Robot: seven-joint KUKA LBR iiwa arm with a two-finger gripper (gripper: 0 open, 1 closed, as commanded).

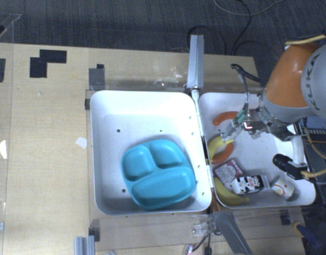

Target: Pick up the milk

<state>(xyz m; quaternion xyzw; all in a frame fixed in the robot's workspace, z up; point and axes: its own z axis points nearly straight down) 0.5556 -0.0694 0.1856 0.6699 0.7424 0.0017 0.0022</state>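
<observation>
The worktop (46, 142) carried two shallow white bins side by side. The left bin (142, 93) held one blue divided tray (159, 171), lying flat toward its near right corner.

The arm (298, 84) reached in from the right, over the far half of the right bin (261, 152). The pincer (234, 129) hung above the far left part of that bin, just beside an orange carrot-shaped piece (225, 118) and above a small yellow piece (216, 142). Whether the pincer was released or clenched could not be told, and no item was seen in its grasp.

The milk carton (247, 184), black and white, lay on its side near the front wall of the right bin, well apart from the pincer. A dark pink packet (227, 170) lay just beside it on the left, touching or nearly touching. A banana (229, 197) lay along the front wall, with one end close against the carton's near side. A white cup (285, 189) lay on its side to the carton's right, near the bin's front right corner. A second orange piece (222, 153) lay by the bin's left wall, between the yellow piece and the packet.
</observation>
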